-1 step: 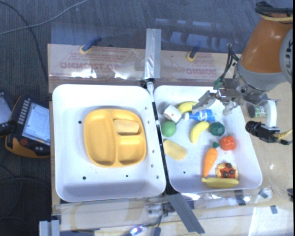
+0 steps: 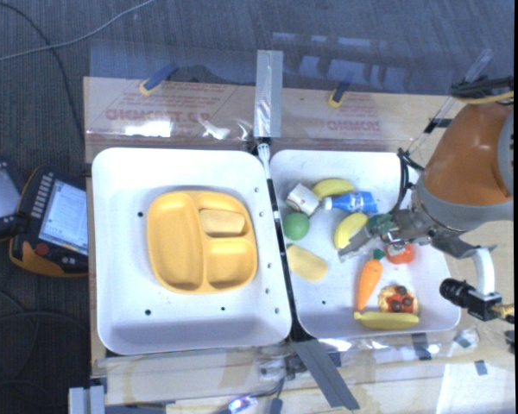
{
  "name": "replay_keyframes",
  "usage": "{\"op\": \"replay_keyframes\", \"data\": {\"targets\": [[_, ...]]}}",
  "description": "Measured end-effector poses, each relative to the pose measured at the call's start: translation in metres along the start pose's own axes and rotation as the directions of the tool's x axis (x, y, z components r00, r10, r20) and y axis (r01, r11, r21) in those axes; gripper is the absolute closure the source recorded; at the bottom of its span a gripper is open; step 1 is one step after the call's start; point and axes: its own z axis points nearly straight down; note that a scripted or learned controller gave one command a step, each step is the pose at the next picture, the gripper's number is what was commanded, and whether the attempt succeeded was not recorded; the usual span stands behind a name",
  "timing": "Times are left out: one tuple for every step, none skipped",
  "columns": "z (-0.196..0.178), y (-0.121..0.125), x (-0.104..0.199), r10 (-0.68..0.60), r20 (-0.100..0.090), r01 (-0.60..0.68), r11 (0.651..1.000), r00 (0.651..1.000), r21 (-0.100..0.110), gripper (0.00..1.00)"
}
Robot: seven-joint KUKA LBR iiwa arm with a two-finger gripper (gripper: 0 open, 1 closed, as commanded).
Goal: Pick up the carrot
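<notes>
Carrot first: the orange tapered toy carrot [image 2: 368, 284] lies loose on the floor of the right white bin [image 2: 328, 313], just above a yellow banana-like piece [image 2: 387, 320], so lifting remains undone. The gripper [image 2: 373, 235] hangs just above its top end; whether it is open or clamped I cannot tell, since its tip blurs into clutter.

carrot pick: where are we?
Done: the arm has reached into the right bin, and the hand sits low just above the carrot's top end. In hand: nothing I can confirm. The carrot lies flat on the bin floor beside the pizza slice. Left: grip the carrot and lift it clear.
</notes>
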Motion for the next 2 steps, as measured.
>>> {"op": "replay_keyframes", "data": {"targets": [[0.092, 0.015, -0.026, -0.049, 0.012, 0.049, 0.999, 0.999, -0.024, 0.0], [0.105, -0.006, -0.042, -0.177, 0.017, 0.177, 0.984, 0.984, -0.023, 0.0]]}}
